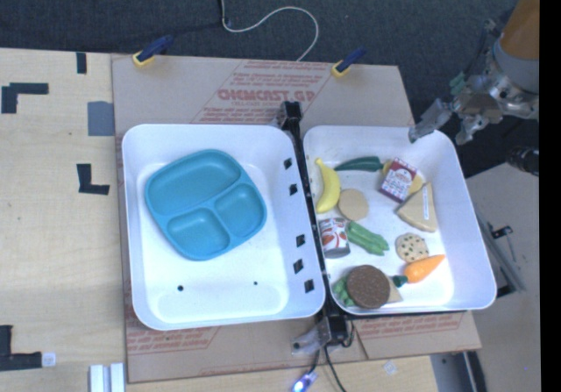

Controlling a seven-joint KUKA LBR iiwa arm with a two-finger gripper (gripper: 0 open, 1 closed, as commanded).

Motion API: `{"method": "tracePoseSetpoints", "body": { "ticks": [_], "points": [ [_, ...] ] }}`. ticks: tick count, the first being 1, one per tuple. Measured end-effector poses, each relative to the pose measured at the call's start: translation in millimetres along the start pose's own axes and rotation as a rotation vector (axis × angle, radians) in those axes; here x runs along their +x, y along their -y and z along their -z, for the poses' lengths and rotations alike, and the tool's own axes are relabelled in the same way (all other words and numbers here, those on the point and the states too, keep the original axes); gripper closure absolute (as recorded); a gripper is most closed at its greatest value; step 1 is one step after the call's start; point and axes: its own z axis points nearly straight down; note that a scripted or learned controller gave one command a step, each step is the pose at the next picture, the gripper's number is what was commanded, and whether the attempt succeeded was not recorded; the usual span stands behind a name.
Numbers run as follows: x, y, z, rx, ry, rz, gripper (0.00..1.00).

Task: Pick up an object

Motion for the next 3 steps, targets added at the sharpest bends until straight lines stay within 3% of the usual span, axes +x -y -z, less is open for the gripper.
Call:
{"method": "tracePoseSetpoints", "body": {
  "ticks": [1,2,3],
  "points": [
    [71.8,34.4,177.4,-0.02,0.002,0.007,0.0],
    [68.5,34.5,175.5,-0.002,0.002,0.001,1.0],
    [68.8,34.1,185.5,-0.002,0.004,0.001,1.0]
  ]
}}
